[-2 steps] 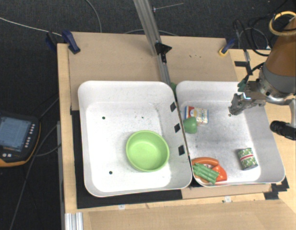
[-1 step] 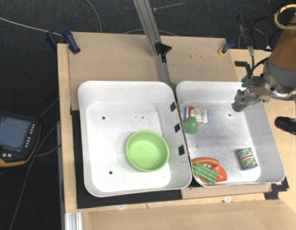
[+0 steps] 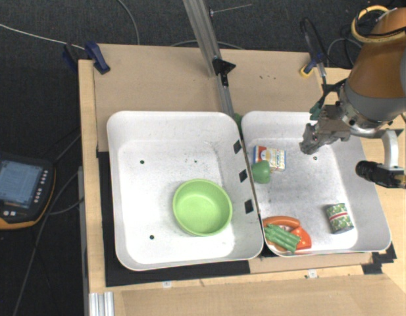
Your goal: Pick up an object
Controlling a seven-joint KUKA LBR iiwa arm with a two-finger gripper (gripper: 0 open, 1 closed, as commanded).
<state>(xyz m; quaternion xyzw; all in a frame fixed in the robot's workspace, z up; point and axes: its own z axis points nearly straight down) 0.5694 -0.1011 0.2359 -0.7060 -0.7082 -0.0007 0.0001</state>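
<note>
- The claw (image 3: 312,143) is hanging over the upper part of the right bin (image 3: 360,242), pointing down at bare white floor; whether it is spread or closed I cannot tell from this slanted view, and nothing is showing in it.
- Far to the claw's left and lower down, a green bowl (image 3: 202,207) is sitting alone in the left bin (image 3: 124,133), well apart from the claw.
- Nearer, to the left of the claw and a little below it, a small white carton (image 3: 270,157) with red and blue print is lying in the right bin, near but not touching the claw.
- Touching that carton's lower left corner, a green ball (image 3: 260,172) is resting just beside the divider between the bins.
- Below the claw and slightly left, an orange and green toy (image 3: 286,234) is lying against the right bin's front wall.
- Below the claw and to its right, a small green can (image 3: 338,217) is standing apart from everything else.
- Judging progress: the pick is not yet made, since every object is lying on a bin floor; choosing one, descending, closing and lifting are all remaining. The carton looks the closest candidate.
- The surface (image 3: 163,78) beyond the bins is carrying only clamps and a pole.
</note>
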